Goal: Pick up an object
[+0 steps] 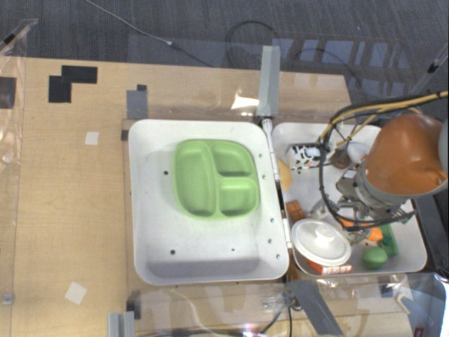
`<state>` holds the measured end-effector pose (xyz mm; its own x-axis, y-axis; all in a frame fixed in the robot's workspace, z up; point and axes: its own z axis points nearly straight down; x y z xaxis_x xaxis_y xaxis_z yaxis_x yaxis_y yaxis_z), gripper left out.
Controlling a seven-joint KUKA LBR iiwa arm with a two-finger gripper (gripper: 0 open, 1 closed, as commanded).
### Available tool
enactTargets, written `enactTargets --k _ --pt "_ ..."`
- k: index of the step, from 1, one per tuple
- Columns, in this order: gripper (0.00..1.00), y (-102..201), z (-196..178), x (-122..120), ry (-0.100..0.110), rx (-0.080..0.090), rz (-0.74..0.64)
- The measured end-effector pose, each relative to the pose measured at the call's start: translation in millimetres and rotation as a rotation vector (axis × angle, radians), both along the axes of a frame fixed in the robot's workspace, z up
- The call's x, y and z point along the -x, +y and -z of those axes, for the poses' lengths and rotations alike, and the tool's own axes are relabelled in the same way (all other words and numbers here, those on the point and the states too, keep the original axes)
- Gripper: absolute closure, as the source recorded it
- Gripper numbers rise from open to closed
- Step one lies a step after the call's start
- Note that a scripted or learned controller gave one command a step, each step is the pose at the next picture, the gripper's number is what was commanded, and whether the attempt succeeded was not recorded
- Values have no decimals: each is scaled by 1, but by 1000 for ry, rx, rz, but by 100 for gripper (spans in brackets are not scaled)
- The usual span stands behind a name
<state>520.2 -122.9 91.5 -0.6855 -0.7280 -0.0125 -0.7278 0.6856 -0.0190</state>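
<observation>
In the right bin (421,258), my gripper (365,223) reaches down under the arm's orange band (407,156) and grey wrist. Around it lie several objects. A white lidded cup with a red base (321,244) sits at the bin's front, just left of the gripper. A green round piece (374,258) and a small orange piece (376,234) lie to its front right. A brown block (294,210) rests near the bin's left wall. At the back is a black-and-white spotted item (303,157). The arm hides the bin's middle.
The left bin (151,258) holds a green divided plate (214,178). A yellow-orange piece (284,173) lies against the right bin's left wall. Black and yellow cables (337,128) loop off the arm over the right bin's back. A grey post (269,79) stands behind the bins.
</observation>
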Motion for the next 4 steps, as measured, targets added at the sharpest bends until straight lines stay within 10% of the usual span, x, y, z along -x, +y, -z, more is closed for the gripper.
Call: enactTargets --k 1,3,4 --pt "0 -49 -20 -50 11 2 -241" --pt "0 -74 -3 20 -17 3 -317" --pt "0 -80 2 -66 7 1 -279"
